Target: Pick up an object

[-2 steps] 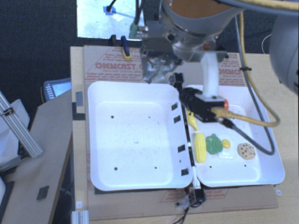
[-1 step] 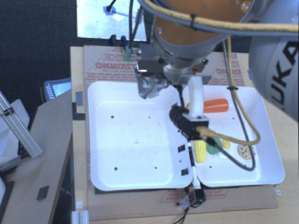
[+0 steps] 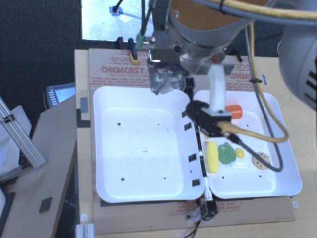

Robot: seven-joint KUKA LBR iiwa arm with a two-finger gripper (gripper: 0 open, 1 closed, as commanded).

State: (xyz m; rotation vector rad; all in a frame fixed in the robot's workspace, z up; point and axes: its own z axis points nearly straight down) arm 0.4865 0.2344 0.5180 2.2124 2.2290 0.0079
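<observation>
Objects for you sit lower right in the right bin (image 3: 285,182): yellow corn (image 3: 212,156), green piece (image 3: 227,153); the gripper (image 3: 161,81) hangs upper centre, its finger state unreadable

Two white bins (image 3: 136,180); five small objects (image 3: 212,156).

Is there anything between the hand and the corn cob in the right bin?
Yes. The hand is over the left bin's far edge. The bins' rims and a black fitting with a yellow cable lie between it and the corn cob.
</observation>
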